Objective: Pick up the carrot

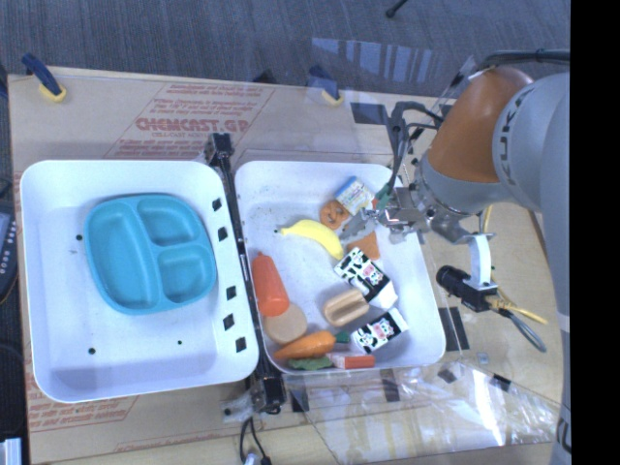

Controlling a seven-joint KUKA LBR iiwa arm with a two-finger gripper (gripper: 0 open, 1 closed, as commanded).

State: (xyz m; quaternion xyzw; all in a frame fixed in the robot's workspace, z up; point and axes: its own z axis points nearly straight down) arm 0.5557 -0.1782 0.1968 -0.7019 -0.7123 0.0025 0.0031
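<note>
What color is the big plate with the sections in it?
Light blue. The divided plate shows clearly in the camera view.

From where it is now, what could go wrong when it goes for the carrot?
The carrot lies at the near edge of the right bin, squeezed between a tan round piece and a cow-patterned carton, so the claw may catch a neighbour instead. The claw sits far off, beside the banana, and might nudge it when leaving.
</note>
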